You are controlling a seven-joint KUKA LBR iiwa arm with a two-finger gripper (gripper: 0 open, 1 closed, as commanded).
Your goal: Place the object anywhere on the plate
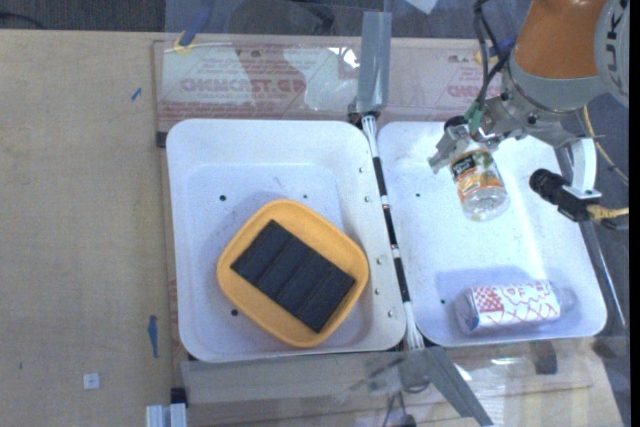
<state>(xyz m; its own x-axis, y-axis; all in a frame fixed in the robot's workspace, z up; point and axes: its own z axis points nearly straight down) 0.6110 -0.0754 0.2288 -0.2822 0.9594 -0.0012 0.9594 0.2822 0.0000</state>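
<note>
A yellow square plate (240,260) lies in the left bin (195,165), and a black ribbed slab (293,275) rests flat on it. In the right bin (560,255), a small clear bottle with an orange label (480,190) is at the back middle, its cap end directly under my gripper (458,147). The gripper touches or overlaps the bottle's top; whether it grips the bottle is unclear. The orange-banded arm (575,5) reaches in from the upper right.
A red-and-white patterned can (510,305) lies on its side at the front of the right bin. The ridge between the bins (385,215) runs between bottle and plate. A black cable plug (555,187) hangs right of the bottle.
</note>
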